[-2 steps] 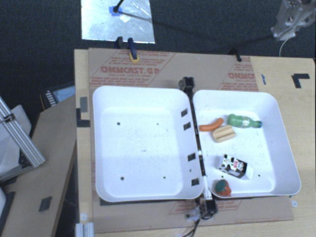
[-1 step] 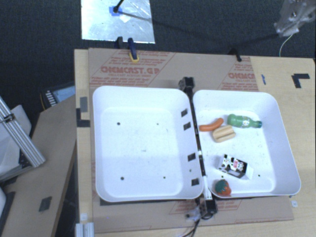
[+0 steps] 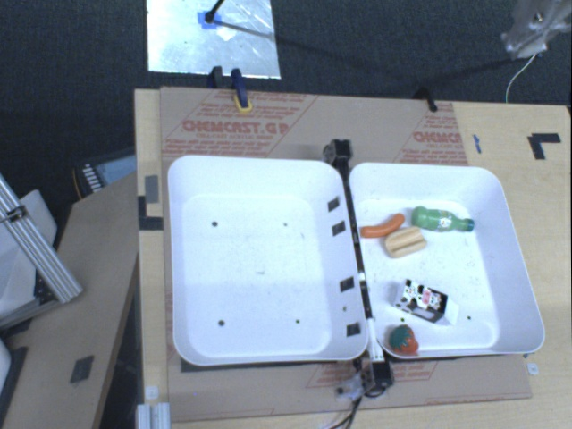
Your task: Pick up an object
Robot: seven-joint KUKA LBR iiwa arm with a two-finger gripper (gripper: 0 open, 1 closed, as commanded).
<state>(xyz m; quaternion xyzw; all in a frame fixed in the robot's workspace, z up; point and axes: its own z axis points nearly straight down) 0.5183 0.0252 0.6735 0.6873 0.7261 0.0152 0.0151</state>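
Note:
The right bin (image 3: 512,239) holds several small objects. A green bottle (image 3: 441,220) lies on its side near the middle, with an orange sausage-shaped piece (image 3: 382,228) to its left and a tan bread roll (image 3: 404,241) just below. A white and black patterned box (image 3: 427,302) lies toward the front. A red and green strawberry-like toy (image 3: 401,339) sits in the front left corner. A pale grey part of the arm (image 3: 534,16) shows at the top right, well above and behind the bins; the gripper's fingers cannot be made out.
The left bin (image 3: 183,239) stands beside the right one, joined by a black clipped divider (image 3: 351,248). A shiny metal sheet (image 3: 213,25) lies behind the bench. An aluminium frame (image 3: 31,248) stands at the left edge.

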